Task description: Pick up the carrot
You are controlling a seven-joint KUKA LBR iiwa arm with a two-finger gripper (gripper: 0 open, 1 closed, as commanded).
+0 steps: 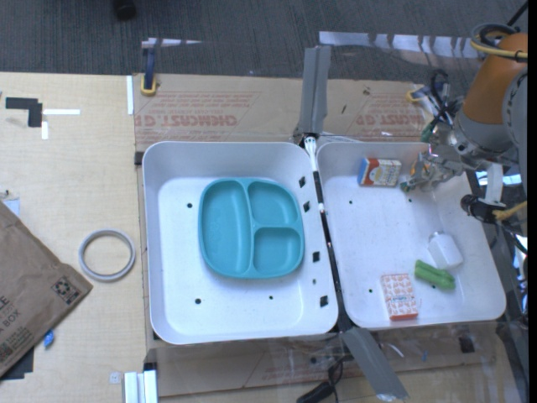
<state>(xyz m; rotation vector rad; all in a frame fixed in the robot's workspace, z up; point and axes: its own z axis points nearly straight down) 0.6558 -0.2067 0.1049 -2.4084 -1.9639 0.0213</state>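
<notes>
Carrot: cannot tell for sure; a small blurred shape under the grey two-finger gripper point(419, 176), hovering at 1 o'clock in the right shallow white bin point(369, 311), is possibly it. Arm is likely working the grasp step; next is calling for a secure clamp, then a straight lift. Gripper released or clenched: cannot tell.

Dark grey carpet floor point(235, 15) runs across the top of the frame, with a small black caster point(124, 7) at the upper left. Below it the light wooden bench point(67, 175) fills the left side, marked with black tape point(25, 109) and a white strip point(60, 112). A flattened cardboard sheet point(218, 107) with red print lies in the upper middle. A tape ring point(106, 253) sits at the left, near a brown cardboard box point(29, 292) at the lower left. The light is even and soft.
</notes>
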